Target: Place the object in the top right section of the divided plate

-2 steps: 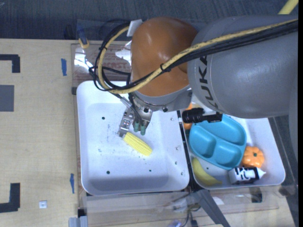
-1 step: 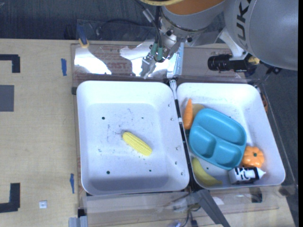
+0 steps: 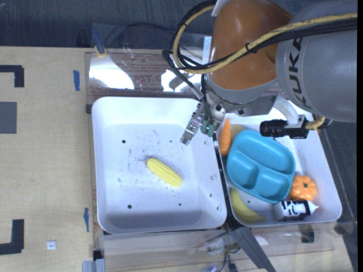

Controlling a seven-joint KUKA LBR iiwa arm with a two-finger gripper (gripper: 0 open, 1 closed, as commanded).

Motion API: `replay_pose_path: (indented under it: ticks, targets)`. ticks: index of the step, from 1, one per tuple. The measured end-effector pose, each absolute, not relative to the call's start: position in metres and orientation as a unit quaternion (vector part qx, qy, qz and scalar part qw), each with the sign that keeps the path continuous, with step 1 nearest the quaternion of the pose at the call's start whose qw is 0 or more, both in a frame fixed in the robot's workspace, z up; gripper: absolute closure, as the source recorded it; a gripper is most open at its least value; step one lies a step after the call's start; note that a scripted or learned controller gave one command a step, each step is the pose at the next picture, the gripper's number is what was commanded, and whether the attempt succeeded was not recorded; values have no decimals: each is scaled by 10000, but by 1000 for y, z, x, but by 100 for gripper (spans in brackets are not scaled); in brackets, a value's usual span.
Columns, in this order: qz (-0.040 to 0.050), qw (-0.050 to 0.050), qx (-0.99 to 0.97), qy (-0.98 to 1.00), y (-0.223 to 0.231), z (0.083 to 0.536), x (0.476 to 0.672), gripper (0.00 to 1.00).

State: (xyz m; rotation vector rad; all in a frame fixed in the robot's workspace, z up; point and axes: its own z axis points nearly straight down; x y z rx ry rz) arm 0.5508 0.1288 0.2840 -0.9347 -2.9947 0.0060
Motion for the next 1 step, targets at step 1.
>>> replay_pose_path:
  ticks: [1]
  targets:
    - [-5, -13, -2980, -9546, 130, 296, 553, 100]
